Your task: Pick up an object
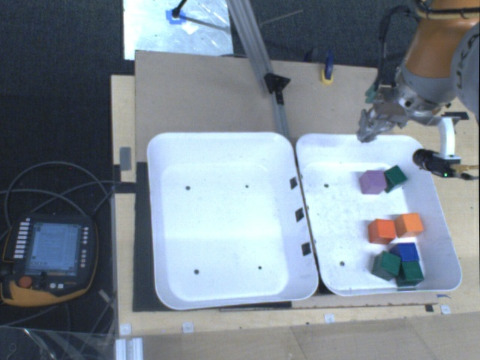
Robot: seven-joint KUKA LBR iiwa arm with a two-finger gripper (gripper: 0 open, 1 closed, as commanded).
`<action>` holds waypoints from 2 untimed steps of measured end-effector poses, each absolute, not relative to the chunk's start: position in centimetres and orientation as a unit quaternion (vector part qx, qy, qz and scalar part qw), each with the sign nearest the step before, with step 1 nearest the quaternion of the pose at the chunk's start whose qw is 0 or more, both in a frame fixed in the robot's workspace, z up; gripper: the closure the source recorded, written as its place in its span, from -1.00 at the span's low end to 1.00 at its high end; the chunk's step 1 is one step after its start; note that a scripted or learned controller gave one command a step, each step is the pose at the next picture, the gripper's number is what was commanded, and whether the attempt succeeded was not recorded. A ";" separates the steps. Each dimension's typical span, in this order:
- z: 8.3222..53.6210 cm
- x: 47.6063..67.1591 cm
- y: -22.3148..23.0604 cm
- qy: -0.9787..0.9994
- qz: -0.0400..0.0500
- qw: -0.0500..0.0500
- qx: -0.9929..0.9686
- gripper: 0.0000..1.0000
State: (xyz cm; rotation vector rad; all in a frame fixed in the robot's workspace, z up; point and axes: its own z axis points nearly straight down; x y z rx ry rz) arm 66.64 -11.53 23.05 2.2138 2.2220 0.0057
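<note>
In the right bin [330, 223] lie several small blocks. A purple block [372, 181] touches a dark green block [395, 177] near the back. Two orange blocks [382, 230] [409, 224] sit side by side lower down. At the front right corner a blue block [406, 251] is wedged between two green blocks [388, 264] [411, 274]. My gripper [369, 130] hangs over the back rim of the right bin, behind and above the purple block, with nothing seen between its fingers.
The left bin [221, 216] stands beside the right one, with black clips [299, 214] along the shared edge. A slanted metal pole [253, 32] crosses the back. A teach pendant [49, 257] lies at the far left, off the bench.
</note>
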 end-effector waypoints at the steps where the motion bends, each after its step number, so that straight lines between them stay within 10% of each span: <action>1: 24.0 65.0 -6.3 0.711 0.001 0.000 0.704 1.00; 2: 23.3 62.0 -0.9 0.711 0.001 -0.001 0.704 1.00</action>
